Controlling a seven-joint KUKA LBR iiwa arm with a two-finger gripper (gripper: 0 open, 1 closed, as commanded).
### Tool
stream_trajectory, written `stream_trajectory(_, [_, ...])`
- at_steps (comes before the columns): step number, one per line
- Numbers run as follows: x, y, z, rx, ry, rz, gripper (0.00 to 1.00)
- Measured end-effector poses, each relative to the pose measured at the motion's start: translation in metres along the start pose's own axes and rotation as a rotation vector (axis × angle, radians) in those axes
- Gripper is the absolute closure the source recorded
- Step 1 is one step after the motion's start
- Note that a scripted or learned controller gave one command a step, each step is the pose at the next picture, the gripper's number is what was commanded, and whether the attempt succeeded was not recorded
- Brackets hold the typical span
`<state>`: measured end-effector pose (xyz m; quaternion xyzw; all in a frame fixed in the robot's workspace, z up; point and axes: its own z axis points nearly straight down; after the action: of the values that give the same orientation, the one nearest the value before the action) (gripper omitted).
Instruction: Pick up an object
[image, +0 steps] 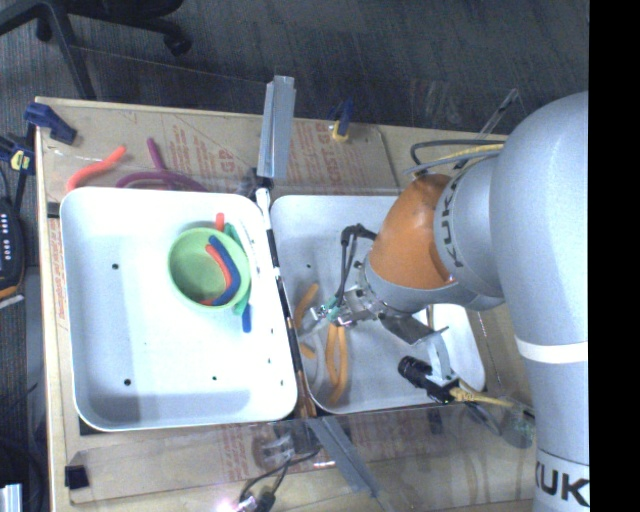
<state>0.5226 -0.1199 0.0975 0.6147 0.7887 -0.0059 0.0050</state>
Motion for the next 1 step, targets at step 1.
stream_trajectory(1, [0.0009,0.0021,-0.0097,-0.005,0.001,-0.004,1.00])
